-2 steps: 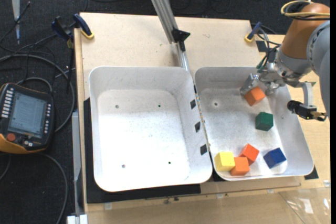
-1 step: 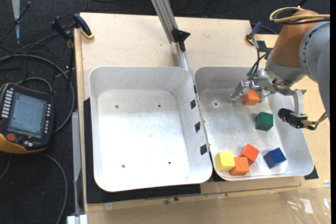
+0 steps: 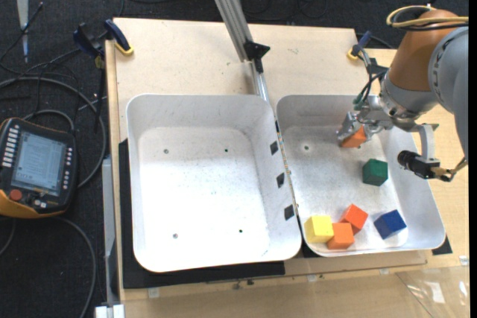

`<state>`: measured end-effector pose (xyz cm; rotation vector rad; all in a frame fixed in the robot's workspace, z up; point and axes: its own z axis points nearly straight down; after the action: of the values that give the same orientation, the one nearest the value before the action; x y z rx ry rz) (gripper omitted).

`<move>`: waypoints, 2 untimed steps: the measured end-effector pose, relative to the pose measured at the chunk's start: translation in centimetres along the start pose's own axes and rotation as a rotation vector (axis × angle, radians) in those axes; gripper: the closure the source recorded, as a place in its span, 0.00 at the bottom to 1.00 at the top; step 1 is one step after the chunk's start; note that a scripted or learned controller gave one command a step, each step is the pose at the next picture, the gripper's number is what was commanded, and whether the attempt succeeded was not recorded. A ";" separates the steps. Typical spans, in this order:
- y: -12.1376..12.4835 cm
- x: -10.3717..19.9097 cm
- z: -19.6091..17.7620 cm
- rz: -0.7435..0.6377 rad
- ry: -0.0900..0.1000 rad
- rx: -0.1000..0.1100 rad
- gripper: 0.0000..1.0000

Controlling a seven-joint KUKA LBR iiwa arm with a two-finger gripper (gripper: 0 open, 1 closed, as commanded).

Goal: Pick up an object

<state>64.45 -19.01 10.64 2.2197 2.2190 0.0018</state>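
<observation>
Reaching in over the right bin, the gripper is seen with an orange block clamped between its fingers, raised near the bin's far edge. A green cube lies centrally; yellow, orange, red-orange and blue blocks are clustered along the near edge.

Two white bins, three orange blocks, one yellow, green, blue

hand over right bin, orange piece between fingers; green cube near.
</observation>
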 end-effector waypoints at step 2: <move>0.1 12.4 -9.1 -0.010 0.004 -0.001 1.00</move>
<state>64.54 -6.62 19.76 2.2099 2.2313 0.0078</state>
